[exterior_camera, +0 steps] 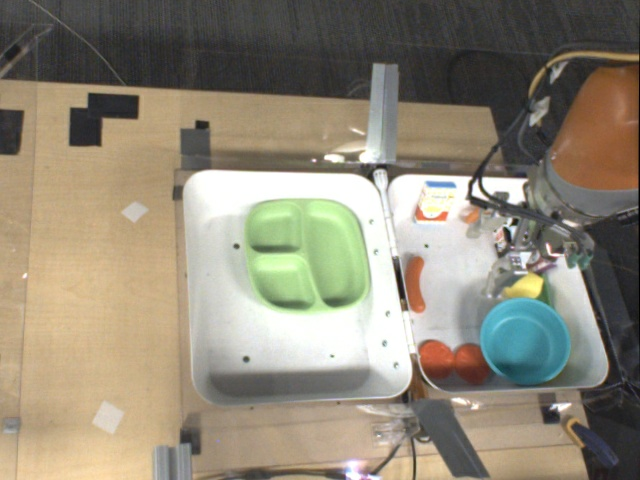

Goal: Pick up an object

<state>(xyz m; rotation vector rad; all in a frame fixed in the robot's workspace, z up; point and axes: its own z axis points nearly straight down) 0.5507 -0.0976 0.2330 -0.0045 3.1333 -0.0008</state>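
The right bin (455, 258) holds several objects. A yellow object (527, 288) lies just behind a teal bowl (526, 341). Two red tomatoes (452, 359) sit at the front left corner. An orange sausage (415, 283) lies along the left wall, and a small white and orange box (435, 203) rests at the back. My gripper (512, 266) hangs low over the right side of this bin, directly at the yellow object's left and upper edge. The wrist hides part of that object.
The left bin (215, 268) carries a green divided plate (305, 253). A metal post (383, 108) stands behind the wall shared by the two bins. Cables hang around the wrist at the right.
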